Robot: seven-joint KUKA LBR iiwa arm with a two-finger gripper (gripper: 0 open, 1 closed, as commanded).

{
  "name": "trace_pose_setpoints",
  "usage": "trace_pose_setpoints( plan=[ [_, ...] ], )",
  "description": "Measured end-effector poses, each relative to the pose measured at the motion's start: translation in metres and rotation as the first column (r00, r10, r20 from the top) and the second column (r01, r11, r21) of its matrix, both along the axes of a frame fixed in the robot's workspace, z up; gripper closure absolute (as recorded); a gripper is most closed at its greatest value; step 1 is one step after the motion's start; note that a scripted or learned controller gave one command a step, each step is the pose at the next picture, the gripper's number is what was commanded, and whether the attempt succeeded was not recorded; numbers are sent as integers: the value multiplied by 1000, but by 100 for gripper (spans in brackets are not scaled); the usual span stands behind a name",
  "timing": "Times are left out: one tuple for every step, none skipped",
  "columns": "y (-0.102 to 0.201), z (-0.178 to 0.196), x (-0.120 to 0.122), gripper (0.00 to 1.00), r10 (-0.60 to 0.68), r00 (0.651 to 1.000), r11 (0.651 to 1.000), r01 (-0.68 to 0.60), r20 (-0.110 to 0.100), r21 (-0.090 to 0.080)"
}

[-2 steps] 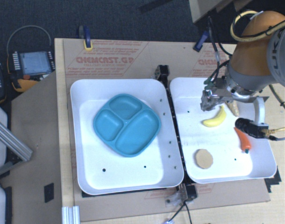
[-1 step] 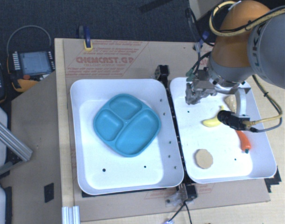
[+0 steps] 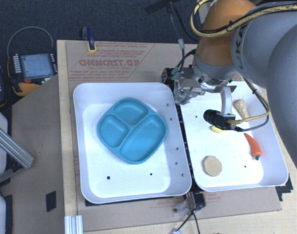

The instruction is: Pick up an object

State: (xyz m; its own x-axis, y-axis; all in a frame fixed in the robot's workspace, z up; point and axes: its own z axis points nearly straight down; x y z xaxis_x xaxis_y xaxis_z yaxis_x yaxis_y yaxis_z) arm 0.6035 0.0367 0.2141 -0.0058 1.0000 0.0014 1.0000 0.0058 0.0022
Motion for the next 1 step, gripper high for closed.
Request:
trace_pose_setpoints(
  plan=[
    [52,14,28,100,0,1000,1000,0,2,1]
  ],
)
